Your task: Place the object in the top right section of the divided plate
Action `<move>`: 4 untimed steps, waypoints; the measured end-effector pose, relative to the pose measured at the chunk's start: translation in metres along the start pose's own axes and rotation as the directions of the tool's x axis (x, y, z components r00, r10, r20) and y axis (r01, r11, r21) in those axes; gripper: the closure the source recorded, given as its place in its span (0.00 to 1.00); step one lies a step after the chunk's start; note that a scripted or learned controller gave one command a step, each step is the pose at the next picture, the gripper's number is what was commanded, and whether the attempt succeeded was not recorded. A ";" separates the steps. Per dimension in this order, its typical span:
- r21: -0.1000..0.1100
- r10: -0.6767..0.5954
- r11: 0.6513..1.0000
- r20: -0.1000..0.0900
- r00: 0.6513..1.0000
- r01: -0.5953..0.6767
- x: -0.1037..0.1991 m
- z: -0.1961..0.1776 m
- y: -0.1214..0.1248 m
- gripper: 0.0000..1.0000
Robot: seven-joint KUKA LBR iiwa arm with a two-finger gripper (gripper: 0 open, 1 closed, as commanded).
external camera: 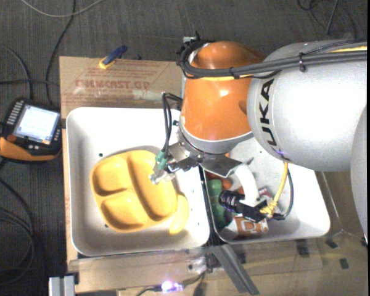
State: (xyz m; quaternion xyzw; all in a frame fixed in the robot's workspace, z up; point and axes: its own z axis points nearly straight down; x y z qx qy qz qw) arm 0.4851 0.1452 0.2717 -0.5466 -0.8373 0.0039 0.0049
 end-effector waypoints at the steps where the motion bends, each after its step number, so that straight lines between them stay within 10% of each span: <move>1: -0.019 -0.114 0.993 0.004 0.993 0.114 0.055 0.173 0.028 1.00; 2: -0.035 0.209 0.977 -0.036 0.977 -0.210 0.032 0.175 0.017 1.00; 3: -0.010 0.332 0.943 0.006 0.943 -0.332 0.034 -0.111 0.030 1.00; 4: -0.006 0.144 0.990 0.006 0.990 -0.144 0.078 -0.016 0.032 1.00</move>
